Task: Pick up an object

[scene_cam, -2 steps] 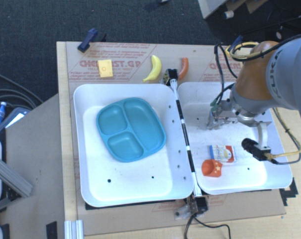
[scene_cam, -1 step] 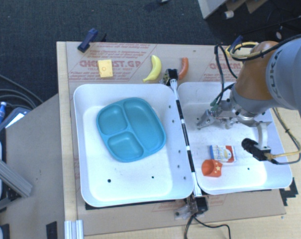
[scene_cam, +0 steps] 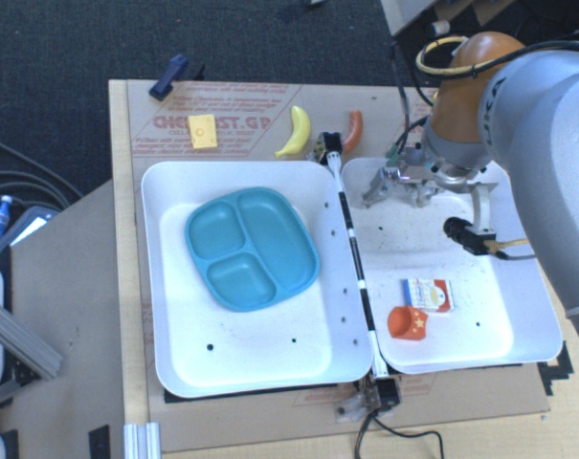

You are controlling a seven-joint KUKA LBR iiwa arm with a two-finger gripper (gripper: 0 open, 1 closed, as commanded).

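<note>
My gripper point(scene_cam: 401, 191) hangs over the far end of the right bin point(scene_cam: 519, 347), below the orange wrist band. Its grey fingers point(scene_cam: 373, 192) stand open and hold nothing. Nearer the front of that bin lie a small red and white box point(scene_cam: 429, 295) and, touching its lower left corner, an orange-red lump point(scene_cam: 407, 323). Both are well clear of the gripper, toward the front edge. A blue divided plate point(scene_cam: 252, 248) lies in the left bin point(scene_cam: 174, 342).
Behind the bins, on the cardboard, lie a yellow banana point(scene_cam: 294, 132), an orange-red sausage shape point(scene_cam: 352, 131), a yellow square point(scene_cam: 203, 133) and a dark blue piece point(scene_cam: 168, 76). A black part with a yellow cable point(scene_cam: 469, 235) hangs from the arm over the right bin.
</note>
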